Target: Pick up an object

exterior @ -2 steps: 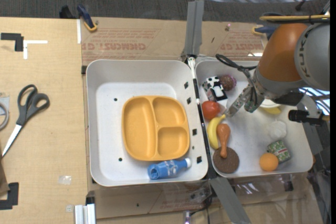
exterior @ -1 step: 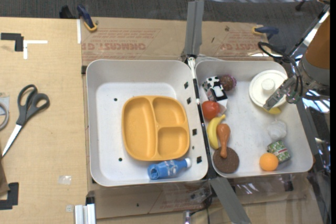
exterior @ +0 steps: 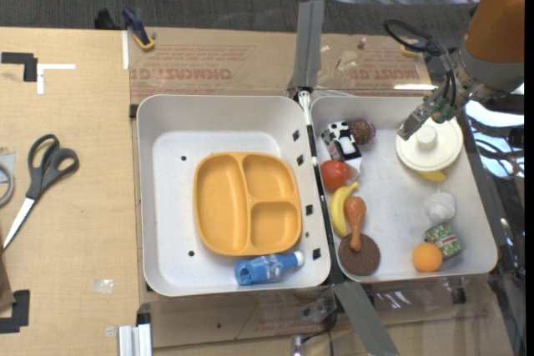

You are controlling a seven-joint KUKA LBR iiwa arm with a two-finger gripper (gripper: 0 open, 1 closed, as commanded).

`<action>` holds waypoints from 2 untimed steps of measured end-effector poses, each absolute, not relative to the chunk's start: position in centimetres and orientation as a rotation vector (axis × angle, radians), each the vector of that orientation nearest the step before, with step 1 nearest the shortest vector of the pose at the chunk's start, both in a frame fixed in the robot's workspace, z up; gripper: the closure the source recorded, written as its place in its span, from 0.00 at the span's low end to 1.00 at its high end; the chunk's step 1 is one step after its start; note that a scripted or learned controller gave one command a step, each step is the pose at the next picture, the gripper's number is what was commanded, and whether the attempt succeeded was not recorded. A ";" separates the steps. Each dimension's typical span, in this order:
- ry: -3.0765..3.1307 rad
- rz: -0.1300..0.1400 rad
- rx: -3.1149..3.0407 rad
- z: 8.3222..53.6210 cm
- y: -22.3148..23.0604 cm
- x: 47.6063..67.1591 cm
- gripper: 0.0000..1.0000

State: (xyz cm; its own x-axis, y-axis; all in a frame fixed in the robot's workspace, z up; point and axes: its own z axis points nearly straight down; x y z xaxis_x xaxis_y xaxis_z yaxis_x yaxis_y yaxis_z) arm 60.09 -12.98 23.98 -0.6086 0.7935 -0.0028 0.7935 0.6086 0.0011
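Camera view, arm: grey with an orange band, reaching in from the right over the far right corner of the right bin (exterior: 480, 204); the gripper (exterior: 424, 119) hangs just above a white round lid-like piece (exterior: 429, 147)
Gripper state: whether it is spread or pressed together, I cannot tell; nothing is seen pinched in it
Right bin, candidates: the white piece with a yellow thing peeking from under it; a black-and-white toy (exterior: 340, 137) beside a dark red ball (exterior: 362, 130); a tomato (exterior: 335, 173); a banana (exterior: 339, 211); a brown drumstick (exterior: 356, 217) resting on a dark brown disc (exterior: 360, 256); an orange (exterior: 427, 258) touching a small green packet (exterior: 445, 241); a pale lump (exterior: 440, 203)
Left bin (exterior: 158, 204): a yellow divided plate (exterior: 248, 204); a blue bottle (exterior: 269, 267) lying at its near edge
Bench: scissors (exterior: 42, 171) well apart on the left
Progress: judged early; every object lies in the bins, none lifted; the grasp, closing and lift are all left; the white piece looks the likeliest target
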 end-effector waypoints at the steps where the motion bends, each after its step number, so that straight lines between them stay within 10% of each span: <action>1: 2.781 -0.002 1.454 41.3 -20.0 61.1 1.00; 2: 2.977 -0.002 0.987 49.3 -22.2 64.9 1.00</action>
State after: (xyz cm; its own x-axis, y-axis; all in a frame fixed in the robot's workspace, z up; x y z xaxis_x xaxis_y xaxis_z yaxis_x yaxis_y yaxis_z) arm 64.87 -22.19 49.25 -0.8020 0.5973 -0.0058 0.5973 0.8020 0.0009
